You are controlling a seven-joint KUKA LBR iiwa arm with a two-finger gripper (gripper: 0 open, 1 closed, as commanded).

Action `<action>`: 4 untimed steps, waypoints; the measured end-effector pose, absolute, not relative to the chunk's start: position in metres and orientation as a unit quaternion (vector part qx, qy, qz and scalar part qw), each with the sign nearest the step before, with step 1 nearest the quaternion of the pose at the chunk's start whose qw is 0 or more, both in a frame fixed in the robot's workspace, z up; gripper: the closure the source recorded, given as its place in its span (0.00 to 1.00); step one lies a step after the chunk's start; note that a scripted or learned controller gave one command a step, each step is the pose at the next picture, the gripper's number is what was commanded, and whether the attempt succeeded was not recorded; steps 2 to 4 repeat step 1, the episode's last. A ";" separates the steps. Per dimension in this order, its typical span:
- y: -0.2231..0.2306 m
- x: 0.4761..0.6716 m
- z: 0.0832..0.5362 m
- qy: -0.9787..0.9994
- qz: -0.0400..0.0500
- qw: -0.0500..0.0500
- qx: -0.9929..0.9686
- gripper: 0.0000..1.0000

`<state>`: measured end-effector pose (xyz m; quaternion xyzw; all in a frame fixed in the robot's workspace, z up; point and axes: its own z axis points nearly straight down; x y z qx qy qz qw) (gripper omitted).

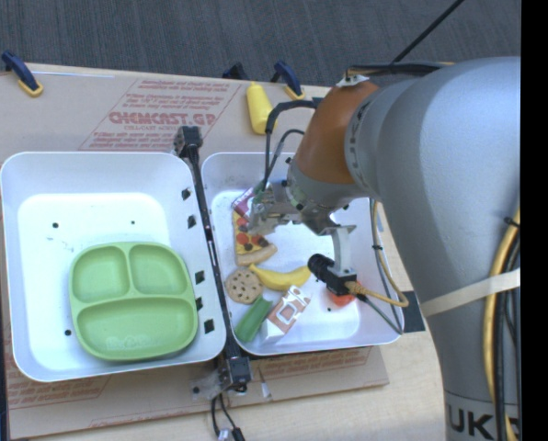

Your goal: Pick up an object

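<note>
— Starting nearest: green cucumber-like toy (253, 320) lying slantwise at the near rim of the right bin (357, 324), touching a small white-and-red carton (290, 310). Carton's print too small to read.
— Left bin (35, 246)?
— Holding a green divided plate (131, 301), well apart from the toys.
— Just beyond the carton?
— Chocolate-chip cookie (244, 286) beside a banana (281, 276), then a pizza slice (254, 244) near the bin's left wall.
— And the gripper (265, 207)?
— Hanging just over the pizza slice's far end, largely hidden beneath the grey wrist and orange band. Cannot tell how far open, nor whether anything is gripped. Something red and white (244, 211) beside it, too covered to name.
— Farthest?
— Red-printed cardboard (154, 113) and a yellow clamp handle (258, 107); right bin's far part blocked by the arm.
</note>
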<state>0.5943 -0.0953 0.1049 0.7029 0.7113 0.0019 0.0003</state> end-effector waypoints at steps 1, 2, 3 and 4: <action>-0.101 0.557 0.223 0.709 0.000 0.001 0.705 1.00; -0.101 0.557 0.223 0.709 0.000 0.001 0.705 1.00; -0.101 0.557 0.223 0.709 0.000 0.001 0.705 1.00; -0.101 0.557 0.223 0.709 0.000 0.001 0.705 1.00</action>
